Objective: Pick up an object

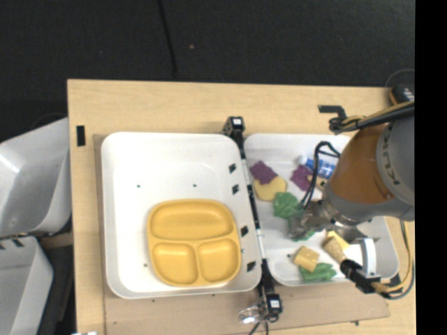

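Observation:
The right bin point(274, 271) holds several small toy items: a purple piece point(261, 170), a yellow piece point(270, 187), a green piece point(286, 204), another purple piece point(301, 177), a blue-and-white item point(307, 162), a tan block point(305, 258) on a green piece point(318, 273), and a tan piece point(336, 246). My gripper point(304, 225) is down in this bin, just below and right of the green piece near the bin's middle. The orange-banded wrist point(356, 169) covers the bin's right part.
The left bin point(140, 166) holds a yellow three-compartment tray point(193, 242) toward its front. A ridge with black clips point(248, 201) separates the two bins. Black cables point(353, 121) run along the arm at the back right.

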